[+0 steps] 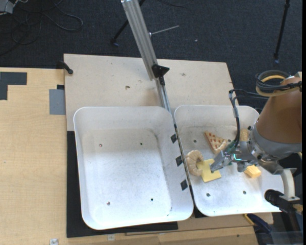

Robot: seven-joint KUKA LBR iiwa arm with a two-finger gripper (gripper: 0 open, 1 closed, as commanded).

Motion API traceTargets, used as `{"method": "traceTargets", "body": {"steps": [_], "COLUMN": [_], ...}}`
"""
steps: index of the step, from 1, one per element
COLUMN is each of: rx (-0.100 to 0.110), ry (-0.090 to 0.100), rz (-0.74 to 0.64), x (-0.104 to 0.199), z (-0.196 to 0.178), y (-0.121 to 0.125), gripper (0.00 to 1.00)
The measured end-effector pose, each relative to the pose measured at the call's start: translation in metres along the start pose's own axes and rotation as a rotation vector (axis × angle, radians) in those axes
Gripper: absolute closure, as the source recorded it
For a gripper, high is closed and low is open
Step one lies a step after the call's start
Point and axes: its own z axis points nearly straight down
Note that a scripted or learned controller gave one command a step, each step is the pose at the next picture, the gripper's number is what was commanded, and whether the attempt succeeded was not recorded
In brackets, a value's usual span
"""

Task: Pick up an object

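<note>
Gripper [223,160] lowered into the right bin [214,117] over the yellow block [210,175]; finger opening cannot be told.

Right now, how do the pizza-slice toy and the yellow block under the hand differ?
The pizza-slice toy is triangular, tan with red dots; the yellow block is squarish and plain pale yellow. The pizza-slice toy lies further toward the back of the right bin, apart from the hand; the yellow block lies nearer the front, right at the hand's tip. Both are small and lie flat in that bin.
</note>
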Motion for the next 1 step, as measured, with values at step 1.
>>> {"method": "traceTargets", "body": {"steps": [1], "rx": [-0.006], "ry": [-0.001], "rz": [0.004], "x": [-0.0009], "z": [-0.002], "y": [0.0009], "gripper": [0.0]}}
